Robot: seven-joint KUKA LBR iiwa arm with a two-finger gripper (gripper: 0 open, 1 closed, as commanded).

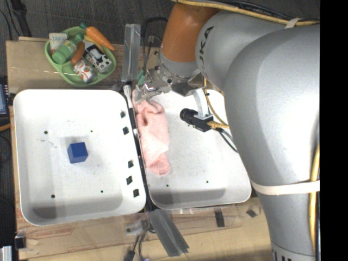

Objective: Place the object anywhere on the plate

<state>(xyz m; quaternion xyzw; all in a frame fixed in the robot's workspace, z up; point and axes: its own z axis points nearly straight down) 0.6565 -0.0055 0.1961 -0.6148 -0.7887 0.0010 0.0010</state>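
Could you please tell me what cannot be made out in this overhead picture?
- Gripper: finger state unreadable, wrist and pink cloth crowd it.
- Right bin: far right side hidden by the arm.
- Green bowl: contents too small to identify fully.
- Blue cube: clear.

left bin (32, 145) open around blue cube (78, 152), right bin (217, 167) crowded (pink cloth (152, 135), arm (261, 91) overhead)
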